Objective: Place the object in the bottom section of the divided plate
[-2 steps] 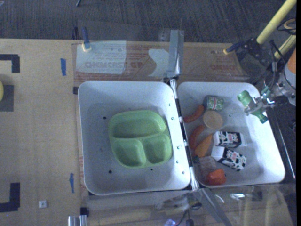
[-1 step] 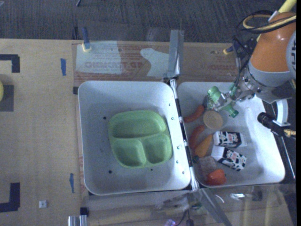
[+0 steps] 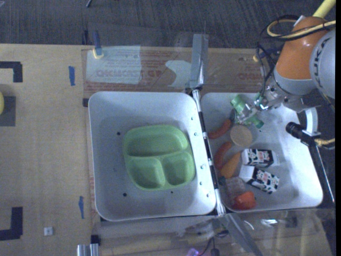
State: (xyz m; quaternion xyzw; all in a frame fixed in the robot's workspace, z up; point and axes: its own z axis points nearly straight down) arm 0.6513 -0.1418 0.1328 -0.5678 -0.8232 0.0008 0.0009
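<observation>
The end effector (image 3: 250, 111) hangs over the right bin (image 3: 309, 193), its state unclear; the green divided plate (image 3: 157, 157) lies well apart leftward.

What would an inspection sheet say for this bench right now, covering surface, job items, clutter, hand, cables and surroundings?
Surface: wooden bench bearing a left bin and a right bin, side by side.
Job's things: green divided plate lies in the left bin, with nothing in its sections.
Clutter: right bin holds two cow-print cartons, orange sausage-like pieces, a tan disc, a red piece.
Hand: hand is over the right bin's top end, beside a green-and-clear thing; grip unclear.
Cables: yellow cable loops above the arm.
Surroundings: dark carpet beyond the bench; blue tape on it.
</observation>
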